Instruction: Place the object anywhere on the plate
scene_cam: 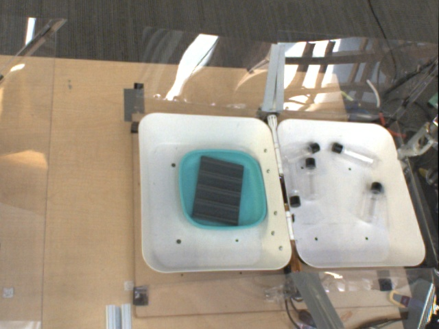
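As it lies flat and slightly tilted, we see the dark ribbed block (219, 190) resting on the teal plate (255, 204), well within its rim. We find the plate in the middle of the left bin (158, 245). Beside it, touching edge to edge, the right bin (405, 238) holds several clear vials (371, 200) with black caps, scattered apart.

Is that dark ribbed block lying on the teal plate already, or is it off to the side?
On it. The dark block lies flat inside the rim of the teal plate in the left bin.
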